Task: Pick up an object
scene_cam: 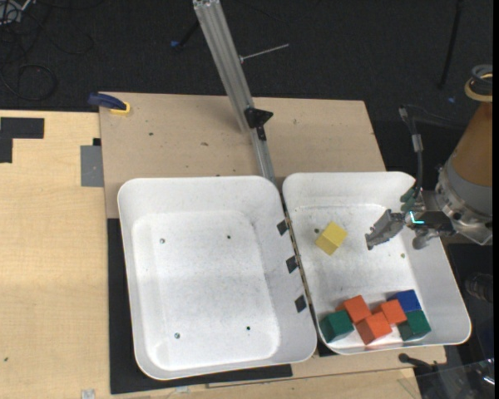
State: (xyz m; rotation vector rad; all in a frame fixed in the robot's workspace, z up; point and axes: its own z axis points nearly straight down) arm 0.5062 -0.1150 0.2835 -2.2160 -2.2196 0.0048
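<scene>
The left bin (pixel 204 273) has lots of flat white floor and a low rim all around. Next comes the middle wall, where the two bins touch, with small black clips (pixel 289 263) along it.

In the right bin (pixel 358 191), a yellow block (pixel 332 237) sits by itself, near the middle wall, with bare floor on every side. It looks like the easiest one to grab. Lower down, the orange blocks (pixel 371 317), green blocks (pixel 339 324) and a blue block (pixel 407 299) are squashed together by the front rim. Fingers going in there might push blocks around or bump the rim, and catch nothing.

The gripper (pixel 398 228) hangs over the right side of this bin, fingers spread open and holding nothing. If it closes too soon, or comes down off-center, the yellow block could slide away or tip.
</scene>
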